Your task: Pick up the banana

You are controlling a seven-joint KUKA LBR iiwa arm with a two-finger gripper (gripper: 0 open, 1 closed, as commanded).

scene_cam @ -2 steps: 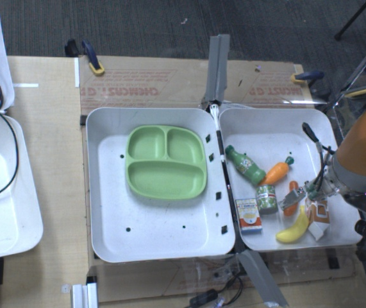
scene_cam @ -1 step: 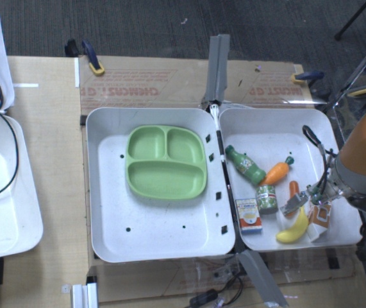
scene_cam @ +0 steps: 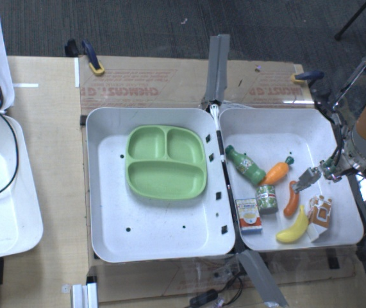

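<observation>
I am hovering my gripper (scene_cam: 310, 178) over the right bin (scene_cam: 314, 122), just up and right of the banana (scene_cam: 293, 229); I cannot tell how wide it is standing, and nothing is showing in its grasp. The banana is lying near that bin's front edge, with a red sausage (scene_cam: 291, 199) just above it and a small carton (scene_cam: 249, 213) to its left.
</observation>
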